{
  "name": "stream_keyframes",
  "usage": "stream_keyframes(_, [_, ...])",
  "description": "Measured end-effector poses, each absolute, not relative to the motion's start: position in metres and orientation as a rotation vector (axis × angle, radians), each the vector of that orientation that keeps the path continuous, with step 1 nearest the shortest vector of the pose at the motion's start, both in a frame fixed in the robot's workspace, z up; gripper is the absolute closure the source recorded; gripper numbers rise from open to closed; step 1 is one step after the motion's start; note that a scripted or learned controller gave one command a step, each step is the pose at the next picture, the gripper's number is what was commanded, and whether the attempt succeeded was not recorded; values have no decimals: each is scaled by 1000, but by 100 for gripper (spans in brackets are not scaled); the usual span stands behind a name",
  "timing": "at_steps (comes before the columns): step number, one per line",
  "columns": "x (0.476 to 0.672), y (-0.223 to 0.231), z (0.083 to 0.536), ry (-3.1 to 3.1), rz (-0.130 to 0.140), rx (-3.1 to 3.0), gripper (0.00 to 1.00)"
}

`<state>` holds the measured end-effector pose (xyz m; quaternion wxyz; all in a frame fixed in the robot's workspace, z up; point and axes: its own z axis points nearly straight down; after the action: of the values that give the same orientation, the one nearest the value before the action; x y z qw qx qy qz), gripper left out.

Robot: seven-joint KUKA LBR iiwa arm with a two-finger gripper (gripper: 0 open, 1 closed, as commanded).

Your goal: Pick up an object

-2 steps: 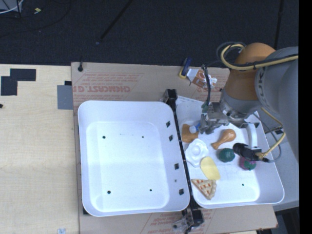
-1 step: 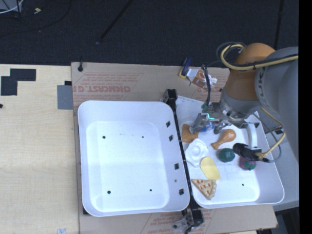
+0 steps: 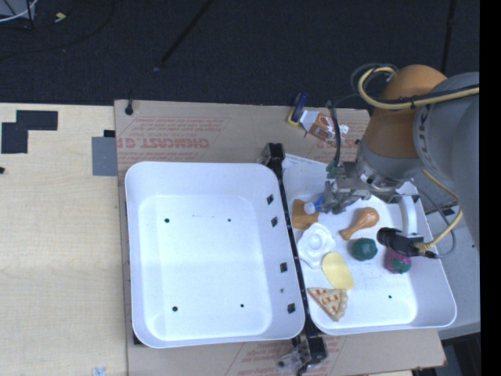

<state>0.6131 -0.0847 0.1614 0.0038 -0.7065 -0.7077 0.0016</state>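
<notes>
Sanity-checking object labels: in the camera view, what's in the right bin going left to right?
Orange toy piece → fried egg → yellow slice → drumstick → green ball → purple-green toy. Pizza slice skipped: its place overlaps the egg and yellow slice.

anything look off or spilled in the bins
Nothing spilled or damaged. The toy foods, including the fried egg, drumstick and pizza slice, all lie inside the right bin, loosely jumbled. The gripper hangs over them.

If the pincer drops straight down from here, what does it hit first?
Most likely the small blue-and-white object just beneath the pincer, with the chicken drumstick close beside it in the right bin. Depth is hard to judge from this slanted view.
</notes>
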Motion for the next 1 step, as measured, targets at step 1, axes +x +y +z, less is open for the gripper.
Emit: stream_keyframes(1, [579,-96,88,-2221,-1,-2225,100])
